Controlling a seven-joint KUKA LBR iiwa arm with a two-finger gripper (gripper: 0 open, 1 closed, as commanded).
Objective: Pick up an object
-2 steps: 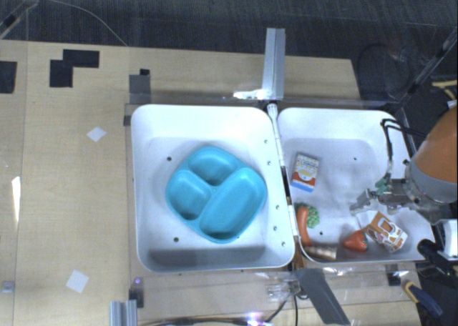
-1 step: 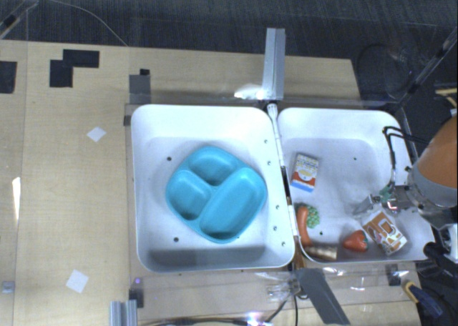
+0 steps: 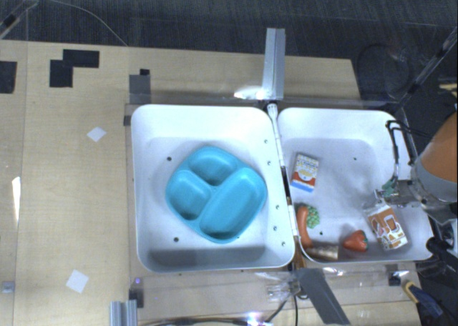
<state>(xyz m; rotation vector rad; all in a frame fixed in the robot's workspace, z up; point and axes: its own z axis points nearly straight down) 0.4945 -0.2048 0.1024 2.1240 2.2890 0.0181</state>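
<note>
Objects for picking lie in the right bin [image 3: 336, 121], five of them as far as can be counted: a small white carton [image 3: 305, 172] with a blue and orange label, its print too small to read, standing apart near the bin's left wall; a carrot [image 3: 304, 223] with a green top along the lower left; a brown cylinder [image 3: 322, 251] at the bottom edge; a red pepper [image 3: 355, 241] just beside it; and a white packet [image 3: 387, 229] with orange-brown markings, illegible, toward the right wall. Just above that packet hangs the gripper [image 3: 390, 192], and whether it grips anything cannot be told. One blue divided plate [image 3: 216, 194] with three compartments sits in the left bin [image 3: 154, 174].
</note>
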